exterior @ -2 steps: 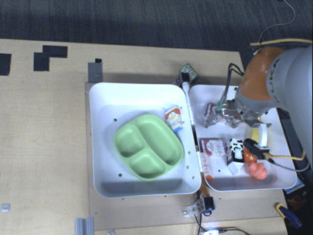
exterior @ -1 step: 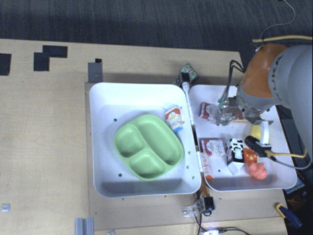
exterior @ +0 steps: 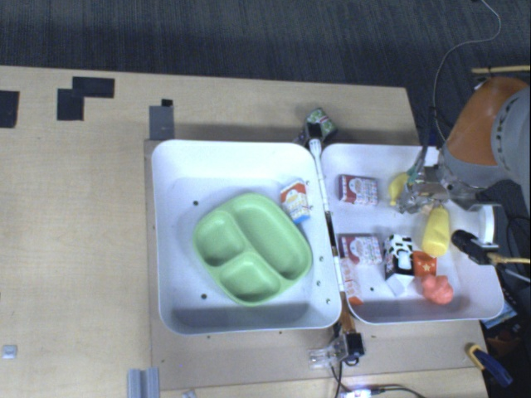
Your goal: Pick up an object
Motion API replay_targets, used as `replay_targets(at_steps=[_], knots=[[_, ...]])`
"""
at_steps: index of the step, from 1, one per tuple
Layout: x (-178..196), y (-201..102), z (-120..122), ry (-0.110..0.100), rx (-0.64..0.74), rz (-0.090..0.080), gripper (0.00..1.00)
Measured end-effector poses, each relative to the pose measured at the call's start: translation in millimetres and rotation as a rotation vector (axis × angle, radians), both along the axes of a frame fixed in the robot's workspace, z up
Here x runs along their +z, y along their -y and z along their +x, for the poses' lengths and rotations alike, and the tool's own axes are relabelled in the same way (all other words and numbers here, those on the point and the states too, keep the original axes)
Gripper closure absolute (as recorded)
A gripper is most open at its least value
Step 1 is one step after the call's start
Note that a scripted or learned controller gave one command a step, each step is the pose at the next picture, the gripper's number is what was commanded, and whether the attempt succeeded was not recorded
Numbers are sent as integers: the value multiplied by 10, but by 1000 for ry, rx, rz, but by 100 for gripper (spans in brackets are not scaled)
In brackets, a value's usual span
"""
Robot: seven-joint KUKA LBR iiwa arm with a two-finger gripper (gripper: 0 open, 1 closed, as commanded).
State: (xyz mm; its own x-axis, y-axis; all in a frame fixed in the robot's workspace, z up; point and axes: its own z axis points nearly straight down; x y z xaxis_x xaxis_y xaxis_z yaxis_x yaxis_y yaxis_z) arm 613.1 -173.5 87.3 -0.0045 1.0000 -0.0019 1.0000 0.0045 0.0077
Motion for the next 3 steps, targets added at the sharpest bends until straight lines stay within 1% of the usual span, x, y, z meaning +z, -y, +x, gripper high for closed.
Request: replay_targets(at_steps=[1,2,3], knots=[[-13,-5,-8,-3,0,1,0],[-17,-618,279,-4,1,2,0],[110,-621,301,3,5,1,100]])
